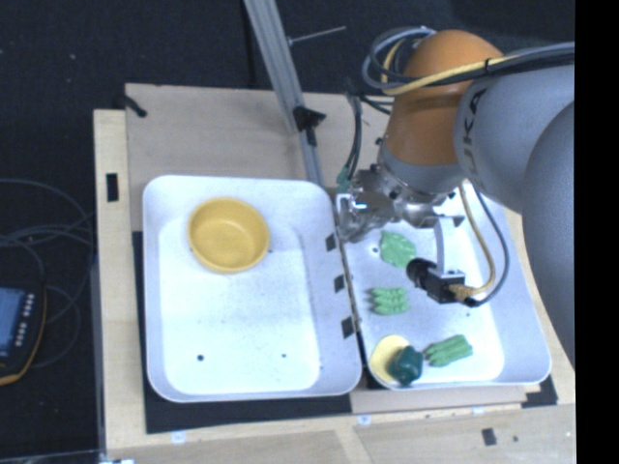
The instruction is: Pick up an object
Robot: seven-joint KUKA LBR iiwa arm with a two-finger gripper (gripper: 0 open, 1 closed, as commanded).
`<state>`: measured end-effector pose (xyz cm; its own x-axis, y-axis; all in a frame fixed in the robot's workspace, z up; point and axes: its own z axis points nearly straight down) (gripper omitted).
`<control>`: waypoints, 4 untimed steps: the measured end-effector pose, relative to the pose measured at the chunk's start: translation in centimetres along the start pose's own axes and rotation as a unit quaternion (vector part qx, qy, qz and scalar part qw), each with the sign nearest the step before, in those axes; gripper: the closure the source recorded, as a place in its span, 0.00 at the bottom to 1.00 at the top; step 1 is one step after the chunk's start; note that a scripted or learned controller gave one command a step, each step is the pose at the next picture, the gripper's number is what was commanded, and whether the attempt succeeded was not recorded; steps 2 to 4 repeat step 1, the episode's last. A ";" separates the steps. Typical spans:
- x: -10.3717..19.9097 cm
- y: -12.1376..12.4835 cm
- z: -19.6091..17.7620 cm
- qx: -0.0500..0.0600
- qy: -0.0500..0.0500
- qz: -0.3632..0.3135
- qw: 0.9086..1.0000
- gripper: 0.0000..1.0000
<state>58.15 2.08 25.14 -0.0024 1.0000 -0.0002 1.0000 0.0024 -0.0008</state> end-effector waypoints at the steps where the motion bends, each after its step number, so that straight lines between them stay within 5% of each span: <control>1: 4.7 3.1 0.8 0.000 0.000 0.001 1.000 1.00; 4: 4.7 3.1 0.8 0.000 0.000 0.001 1.000 1.00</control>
